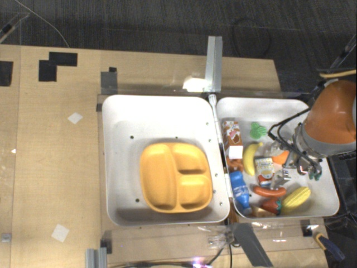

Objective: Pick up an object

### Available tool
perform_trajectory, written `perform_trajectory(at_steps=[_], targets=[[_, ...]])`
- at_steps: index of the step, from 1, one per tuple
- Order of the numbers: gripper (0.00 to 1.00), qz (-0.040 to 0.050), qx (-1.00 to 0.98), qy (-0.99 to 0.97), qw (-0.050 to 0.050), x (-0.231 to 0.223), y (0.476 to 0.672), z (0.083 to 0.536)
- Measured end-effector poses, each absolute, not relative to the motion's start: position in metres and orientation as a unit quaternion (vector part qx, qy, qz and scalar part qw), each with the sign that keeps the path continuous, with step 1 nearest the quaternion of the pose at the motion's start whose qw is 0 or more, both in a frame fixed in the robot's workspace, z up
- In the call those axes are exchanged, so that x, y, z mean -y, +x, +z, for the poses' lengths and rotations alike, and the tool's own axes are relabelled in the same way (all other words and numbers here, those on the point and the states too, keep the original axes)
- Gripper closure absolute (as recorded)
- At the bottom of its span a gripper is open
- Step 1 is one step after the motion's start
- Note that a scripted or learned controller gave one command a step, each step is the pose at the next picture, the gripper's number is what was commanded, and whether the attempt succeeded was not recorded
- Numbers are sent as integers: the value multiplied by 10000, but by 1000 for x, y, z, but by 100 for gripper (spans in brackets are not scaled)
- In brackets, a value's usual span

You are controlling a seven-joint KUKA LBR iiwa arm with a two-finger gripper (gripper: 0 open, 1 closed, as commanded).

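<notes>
Scanning from the left: the left bin (pixel 120 149) holds a yellow divided tray (pixel 175 176), lying flat near its front; the right bin (pixel 329 205) is crowded with toy food, a blue bottle (pixel 240 187) by the dividing wall, a banana (pixel 251 156) beside it, a red sausage (pixel 269 192), a corn cob (pixel 296 197) toward the front right corner; the gripper (pixel 287 169) hangs low over this clutter, just above the sausage; cannot tell whether it is released or clenched. Judgement: pick one isolated piece, descend squarely, avoid neighbours wedging in.
</notes>
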State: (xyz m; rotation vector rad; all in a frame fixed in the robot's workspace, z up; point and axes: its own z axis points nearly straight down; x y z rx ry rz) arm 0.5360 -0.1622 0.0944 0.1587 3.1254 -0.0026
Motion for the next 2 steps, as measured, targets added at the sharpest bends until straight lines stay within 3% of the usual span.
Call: perform_trajectory(at_steps=[1, 2], targets=[[0, -12, -10000, -22, 82, 160, 529, 90], [0, 8, -9882, 1530, 65, 143, 589, 89]])
